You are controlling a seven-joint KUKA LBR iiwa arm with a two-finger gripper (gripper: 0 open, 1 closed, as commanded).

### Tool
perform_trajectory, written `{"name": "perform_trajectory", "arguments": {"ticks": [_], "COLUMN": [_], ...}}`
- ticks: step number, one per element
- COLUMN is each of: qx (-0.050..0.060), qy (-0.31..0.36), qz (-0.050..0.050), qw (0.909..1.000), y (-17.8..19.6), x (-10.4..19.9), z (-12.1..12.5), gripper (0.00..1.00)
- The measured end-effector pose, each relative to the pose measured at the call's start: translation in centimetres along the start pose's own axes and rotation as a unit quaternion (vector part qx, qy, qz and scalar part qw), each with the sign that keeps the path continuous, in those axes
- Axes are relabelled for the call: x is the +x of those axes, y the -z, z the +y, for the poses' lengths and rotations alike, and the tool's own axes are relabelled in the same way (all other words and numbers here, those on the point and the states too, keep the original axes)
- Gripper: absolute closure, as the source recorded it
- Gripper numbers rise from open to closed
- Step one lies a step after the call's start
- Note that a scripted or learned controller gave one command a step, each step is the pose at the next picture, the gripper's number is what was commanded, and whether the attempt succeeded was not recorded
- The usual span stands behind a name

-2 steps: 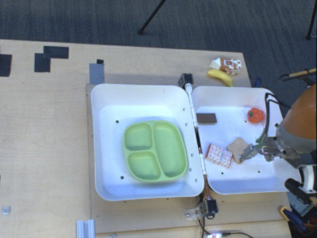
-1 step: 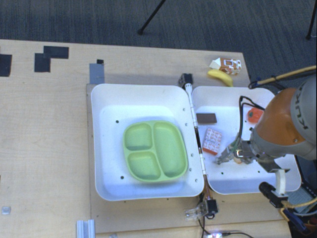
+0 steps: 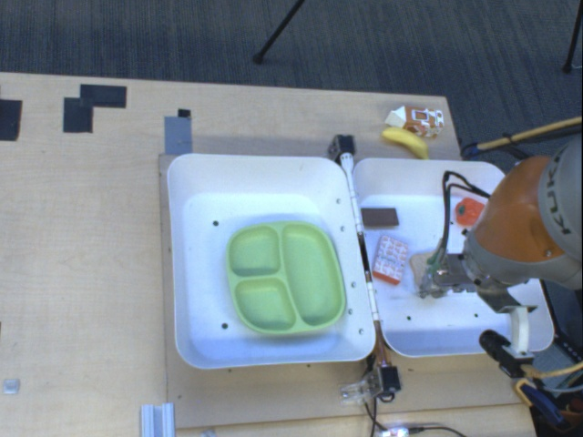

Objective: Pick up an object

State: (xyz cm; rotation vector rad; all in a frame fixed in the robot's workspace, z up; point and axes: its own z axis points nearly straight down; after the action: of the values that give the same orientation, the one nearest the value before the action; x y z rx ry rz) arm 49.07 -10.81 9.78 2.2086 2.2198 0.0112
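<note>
While the gripper [image 3: 435,279] hangs low, fingers' state unreadable, right bin [image 3: 410,335] holds three items: brown block [image 3: 380,217], patterned card [image 3: 391,259], possibly round red-orange piece [image 3: 468,210].

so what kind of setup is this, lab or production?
Most likely a robotics lab grasping rig, not production. Two shallow white bins sit on a plywood bench, one holding a green divided tray, the other small toy items. A stand leg crosses grey carpet, and loose cables trail at the bench edge.
</note>
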Motion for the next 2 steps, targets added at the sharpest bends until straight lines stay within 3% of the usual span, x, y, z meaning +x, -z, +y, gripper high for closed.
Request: {"name": "perform_trajectory", "arguments": {"ticks": [1, 2], "qx": [0.004, 0.005], "qy": [0.000, 0.000], "qz": [0.002, 0.001], "qw": [1.0000, 1.0000], "y": [8.72, 8.70], "x": [4.91, 4.88], "z": [-0.15, -0.18], "gripper": [1.00, 0.00]}}
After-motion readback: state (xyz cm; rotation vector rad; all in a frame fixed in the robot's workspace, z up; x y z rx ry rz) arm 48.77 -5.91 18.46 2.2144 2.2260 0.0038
